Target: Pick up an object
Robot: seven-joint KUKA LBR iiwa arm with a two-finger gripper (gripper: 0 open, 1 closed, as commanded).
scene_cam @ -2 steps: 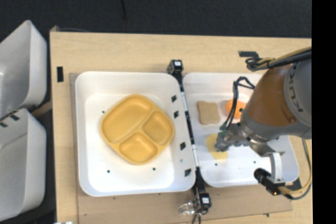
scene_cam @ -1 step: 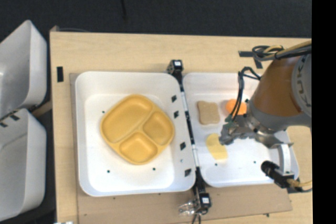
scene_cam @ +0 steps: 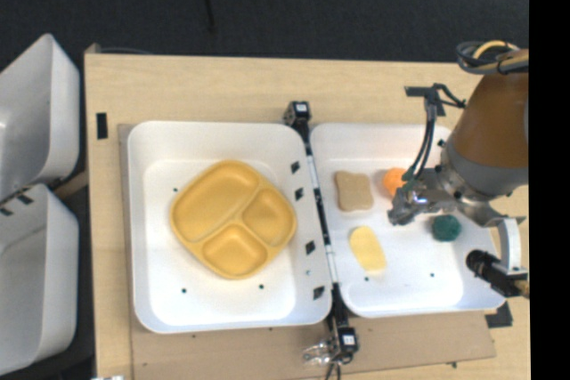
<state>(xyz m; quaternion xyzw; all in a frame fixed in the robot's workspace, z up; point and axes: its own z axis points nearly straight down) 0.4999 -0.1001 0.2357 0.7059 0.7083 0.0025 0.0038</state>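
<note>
1. Wooden bench [scene_cam: 205, 84], two white bins; the left bin [scene_cam: 142, 218] holds a yellow divided plate [scene_cam: 233, 218].
2. I see the gripper [scene_cam: 403, 209] in the right bin [scene_cam: 401, 298], centre-right of frame; I cannot tell its grip.
3. The tan block [scene_cam: 354, 190] lies just left of it, long axis vertical in frame.

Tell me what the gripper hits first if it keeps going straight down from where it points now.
Probably bare floor of the right bin. The gripper hangs between the tan block, the orange ball and the yellow piece, over none of them; depth is hard to judge.
</note>
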